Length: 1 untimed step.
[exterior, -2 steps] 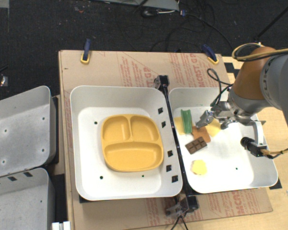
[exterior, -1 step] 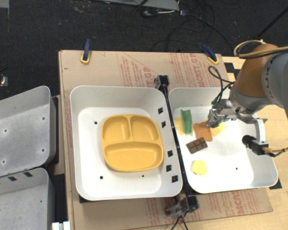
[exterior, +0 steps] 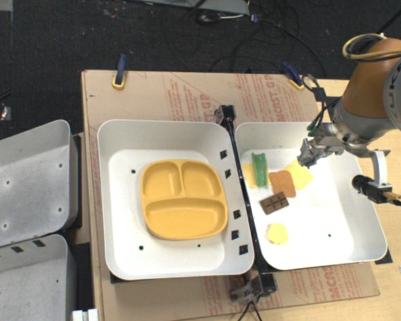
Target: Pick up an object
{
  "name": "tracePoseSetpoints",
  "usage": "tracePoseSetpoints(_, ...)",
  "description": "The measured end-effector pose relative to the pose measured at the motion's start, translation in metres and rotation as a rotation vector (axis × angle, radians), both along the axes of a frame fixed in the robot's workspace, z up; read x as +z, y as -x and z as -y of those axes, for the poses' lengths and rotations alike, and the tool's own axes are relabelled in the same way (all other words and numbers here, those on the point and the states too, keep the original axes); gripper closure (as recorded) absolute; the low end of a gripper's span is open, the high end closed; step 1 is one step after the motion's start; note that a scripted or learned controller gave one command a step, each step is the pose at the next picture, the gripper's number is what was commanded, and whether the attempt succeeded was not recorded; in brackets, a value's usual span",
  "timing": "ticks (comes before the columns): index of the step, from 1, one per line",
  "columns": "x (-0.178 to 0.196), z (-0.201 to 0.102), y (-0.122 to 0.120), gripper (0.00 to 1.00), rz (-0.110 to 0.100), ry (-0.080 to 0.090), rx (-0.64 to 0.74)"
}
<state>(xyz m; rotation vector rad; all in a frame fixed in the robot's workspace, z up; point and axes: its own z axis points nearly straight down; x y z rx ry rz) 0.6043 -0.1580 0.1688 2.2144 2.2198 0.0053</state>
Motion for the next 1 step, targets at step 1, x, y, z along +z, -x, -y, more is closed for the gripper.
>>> tracePoseSetpoints(1,0.0644,-0.0022,-0.0032,1.0,0.002,0.0,0.001)
